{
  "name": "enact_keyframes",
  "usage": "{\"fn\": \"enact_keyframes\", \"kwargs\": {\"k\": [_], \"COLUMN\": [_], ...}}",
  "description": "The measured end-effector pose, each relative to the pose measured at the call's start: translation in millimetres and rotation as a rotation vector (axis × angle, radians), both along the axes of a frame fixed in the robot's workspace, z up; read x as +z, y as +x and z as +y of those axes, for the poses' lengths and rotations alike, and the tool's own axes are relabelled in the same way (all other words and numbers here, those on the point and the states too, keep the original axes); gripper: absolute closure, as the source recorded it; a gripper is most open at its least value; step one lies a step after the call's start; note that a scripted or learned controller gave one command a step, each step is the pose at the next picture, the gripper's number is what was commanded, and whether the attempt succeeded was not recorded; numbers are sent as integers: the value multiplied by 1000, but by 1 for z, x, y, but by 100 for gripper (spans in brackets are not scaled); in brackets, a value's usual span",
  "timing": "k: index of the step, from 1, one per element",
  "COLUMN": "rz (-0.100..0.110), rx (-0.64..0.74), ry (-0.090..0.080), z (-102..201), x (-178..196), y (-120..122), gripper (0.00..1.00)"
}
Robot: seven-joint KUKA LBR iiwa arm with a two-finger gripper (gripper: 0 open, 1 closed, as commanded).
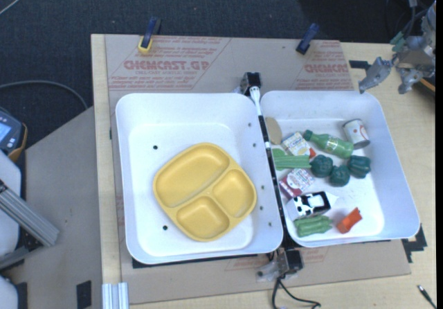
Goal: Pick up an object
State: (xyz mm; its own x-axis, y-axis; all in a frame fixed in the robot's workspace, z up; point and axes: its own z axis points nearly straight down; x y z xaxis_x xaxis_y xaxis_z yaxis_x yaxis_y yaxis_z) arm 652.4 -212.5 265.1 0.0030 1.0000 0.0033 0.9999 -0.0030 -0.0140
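Observation:
The right bin holds several small items: a green bottle, a small grey can, dark green pieces, a black-and-white object, a green block and an orange piece. My gripper hangs past the far right corner of that bin, over the bench. It is open, with nothing between its fingers. It is well apart from every item.
The left bin carries a yellow divided tray. Two clamps grip the cardboard sheet at the back. A black clip sits where the bins meet.

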Motion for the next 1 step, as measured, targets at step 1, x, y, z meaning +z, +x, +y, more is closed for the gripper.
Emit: {"fn": "enact_keyframes", "kwargs": {"k": [1], "rz": [-14], "rx": [3], "ry": [-3], "z": [1], "x": [9], "y": [2], "gripper": [0]}}
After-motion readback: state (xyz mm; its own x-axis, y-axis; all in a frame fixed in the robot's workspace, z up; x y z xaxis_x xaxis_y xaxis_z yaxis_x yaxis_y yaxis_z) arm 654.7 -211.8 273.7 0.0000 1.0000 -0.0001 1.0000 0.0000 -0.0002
